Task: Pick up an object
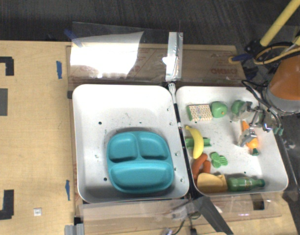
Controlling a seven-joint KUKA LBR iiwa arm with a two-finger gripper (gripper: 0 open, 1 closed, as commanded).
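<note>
Lab bench point(27, 131) with taped bins point(86, 102)

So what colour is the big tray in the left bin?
The tray is teal blue, seen clearly in the camera view.

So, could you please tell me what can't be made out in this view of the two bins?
- Gripper: its metal parts blur together over the right bin, so finger state and any grasp are unclear.
- Orange item: small, partly covered by the gripper; its identity is unclear.
- Arm: cut off by the right edge.
- Hot dog: its left side is hidden by the bin's wall.
- Patterned block: print too small to read.
</note>
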